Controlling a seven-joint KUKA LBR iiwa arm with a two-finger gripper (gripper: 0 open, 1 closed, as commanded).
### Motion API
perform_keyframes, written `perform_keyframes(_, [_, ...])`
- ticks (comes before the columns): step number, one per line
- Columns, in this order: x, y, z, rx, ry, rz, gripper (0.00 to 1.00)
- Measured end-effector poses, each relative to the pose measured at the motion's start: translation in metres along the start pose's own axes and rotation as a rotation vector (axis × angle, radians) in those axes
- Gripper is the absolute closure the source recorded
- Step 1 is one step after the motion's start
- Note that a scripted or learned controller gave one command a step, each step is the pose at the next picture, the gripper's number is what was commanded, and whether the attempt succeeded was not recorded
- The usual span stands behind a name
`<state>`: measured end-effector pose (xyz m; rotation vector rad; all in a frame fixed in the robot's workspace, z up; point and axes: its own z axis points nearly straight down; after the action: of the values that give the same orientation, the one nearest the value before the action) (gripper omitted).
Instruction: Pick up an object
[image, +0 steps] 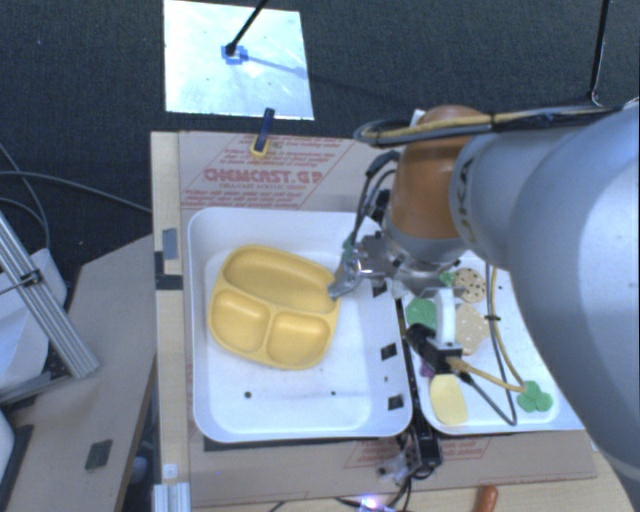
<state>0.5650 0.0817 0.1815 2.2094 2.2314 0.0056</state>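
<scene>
In the left bin (300, 400): a yellow divided plate (270, 305), flat on the floor, toward the back and the left wall, three shallow compartments facing up. Looks like moulded plastic, so probably light and stiff, with little risk of breaking. Seems smooth and glossy, hence likely slippery under metal. Too broad to span across the whole body. Best taken by the raised outer rim, or by one of the ridges between compartments, pinched from above with one side inside the dish and the other outside. Likely to tilt or swing once lifted by one edge, being wide and held off-centre.

Gripper (345, 278) low over the plate's right rim, at the corner nearest the wall between the two bins, touching it or just above it; cannot tell which from this slant. Open or closed: cannot tell either, with the wrist and cabling crowding the tip. No sign of the plate lifted; sits level on the bin floor.

In the right bin (492, 424): small pieces, among them a pale yellow block (449, 402) and a green piece (535, 398), well apart from the gripper.
</scene>
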Motion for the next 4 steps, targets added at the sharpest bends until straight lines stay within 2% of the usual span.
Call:
perform_keyframes(1, [0.023,-0.064,-0.002,0.007,0.000,0.004,0.00])
perform_keyframes(2, [0.092,-0.076,0.096,-0.004,0.000,0.005,0.00])
perform_keyframes(3, [0.080,-0.075,0.086,-0.002,-0.013,0.023,1.00])
perform_keyframes(4, [0.100,-0.075,0.089,0.002,-0.019,0.038,1.00])
